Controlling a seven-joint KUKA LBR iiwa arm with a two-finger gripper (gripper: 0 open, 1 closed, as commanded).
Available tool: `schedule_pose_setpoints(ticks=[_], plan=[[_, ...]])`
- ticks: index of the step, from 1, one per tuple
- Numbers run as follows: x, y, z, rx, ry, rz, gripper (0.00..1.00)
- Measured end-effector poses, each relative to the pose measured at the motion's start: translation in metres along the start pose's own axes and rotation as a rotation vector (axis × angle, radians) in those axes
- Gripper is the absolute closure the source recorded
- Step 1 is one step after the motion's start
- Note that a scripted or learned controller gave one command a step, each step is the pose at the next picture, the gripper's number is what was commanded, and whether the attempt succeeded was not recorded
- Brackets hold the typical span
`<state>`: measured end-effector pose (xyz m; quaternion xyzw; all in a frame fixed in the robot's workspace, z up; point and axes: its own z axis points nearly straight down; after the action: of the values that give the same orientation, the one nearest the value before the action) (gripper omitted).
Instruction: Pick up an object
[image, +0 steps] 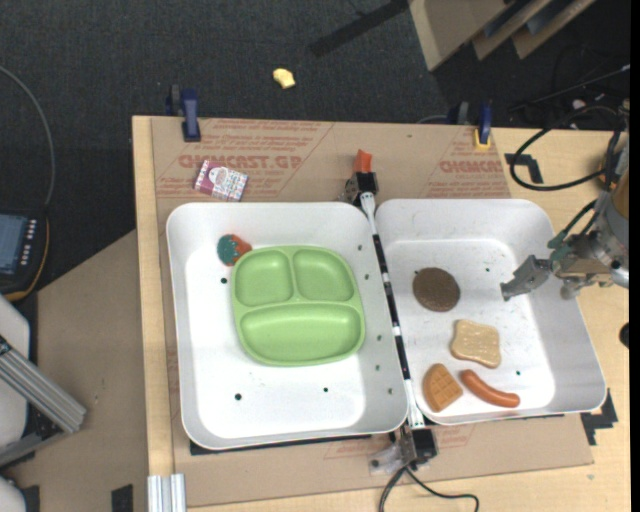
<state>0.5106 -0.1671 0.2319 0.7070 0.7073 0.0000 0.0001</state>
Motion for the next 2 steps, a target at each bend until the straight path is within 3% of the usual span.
schedule_pose_setpoints(ticks=[1, 2], plan=[[0.03, 0.0, 0.079, 0.008, 0.003, -0.002, 0.0], [0.036, -0.016, 0.148, -0.006, -0.003, 0.0, 0.0]])
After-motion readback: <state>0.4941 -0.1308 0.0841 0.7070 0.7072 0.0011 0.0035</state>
